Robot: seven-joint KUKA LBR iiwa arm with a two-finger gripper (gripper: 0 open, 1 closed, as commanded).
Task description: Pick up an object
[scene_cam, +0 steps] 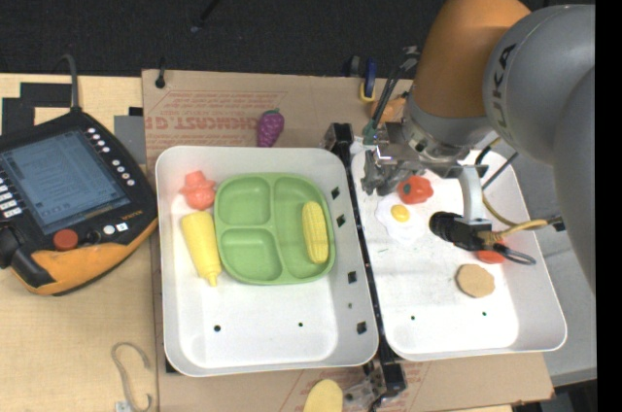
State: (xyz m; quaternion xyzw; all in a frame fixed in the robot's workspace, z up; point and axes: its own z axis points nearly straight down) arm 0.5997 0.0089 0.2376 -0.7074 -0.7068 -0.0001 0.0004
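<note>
The red toy [416,189] lies just beside the pincer [377,179].

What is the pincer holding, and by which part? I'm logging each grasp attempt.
It cannot be told. The pincer hangs low over the right bin, close beside a red toy and a fried egg toy, with no object visible in it.

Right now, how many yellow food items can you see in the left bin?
2. A yellow bottle-shaped item lies on the bin floor just left of the green tray, and a corn cob lies in the tray's right compartment. None looks hidden.
</note>
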